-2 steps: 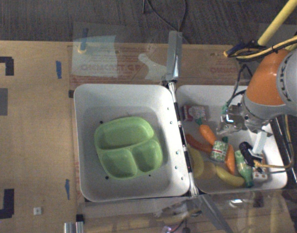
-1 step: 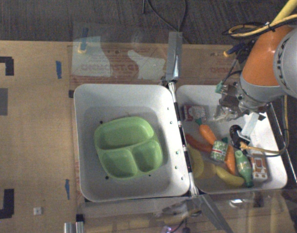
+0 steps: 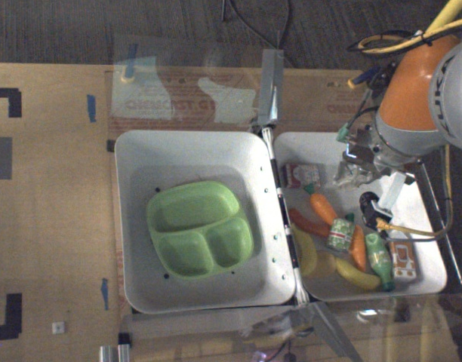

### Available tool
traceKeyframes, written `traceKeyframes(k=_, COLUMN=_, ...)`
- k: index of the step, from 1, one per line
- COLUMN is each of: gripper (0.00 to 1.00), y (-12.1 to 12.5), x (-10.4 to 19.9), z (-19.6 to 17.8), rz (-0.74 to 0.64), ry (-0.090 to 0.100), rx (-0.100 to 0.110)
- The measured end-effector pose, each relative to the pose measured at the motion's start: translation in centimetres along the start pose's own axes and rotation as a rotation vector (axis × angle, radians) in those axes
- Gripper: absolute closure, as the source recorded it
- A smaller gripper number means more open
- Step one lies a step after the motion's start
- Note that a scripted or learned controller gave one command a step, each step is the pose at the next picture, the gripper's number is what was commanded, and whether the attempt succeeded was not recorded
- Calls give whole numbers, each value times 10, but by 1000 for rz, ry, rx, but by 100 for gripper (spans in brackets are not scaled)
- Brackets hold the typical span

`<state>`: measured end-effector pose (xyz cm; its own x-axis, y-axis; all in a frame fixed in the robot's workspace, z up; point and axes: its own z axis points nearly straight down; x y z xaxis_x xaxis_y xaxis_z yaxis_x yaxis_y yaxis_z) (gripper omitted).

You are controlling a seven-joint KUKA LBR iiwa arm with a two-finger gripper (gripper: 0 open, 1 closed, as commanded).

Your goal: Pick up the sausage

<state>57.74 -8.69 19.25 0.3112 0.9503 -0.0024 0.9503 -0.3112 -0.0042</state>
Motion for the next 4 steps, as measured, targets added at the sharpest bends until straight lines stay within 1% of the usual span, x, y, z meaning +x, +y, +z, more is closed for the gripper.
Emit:
traceKeyframes(k=1, gripper=100, y=-17, x=-11, z=-40, rz=-185, ry=1, rx=-4)
traceKeyframes(k=2, gripper=100, y=-17, x=-11, z=-50, rz=-185, ry=0, rx=-4)
traceKeyframes(k=3, gripper=100, y=-9, x=2, z=-59, rz=-254, ry=1, rx=-4)
traceKeyframes(k=4, gripper=100, y=-9, x=1, z=-68, rz=-252, ry=-1, rx=-3)
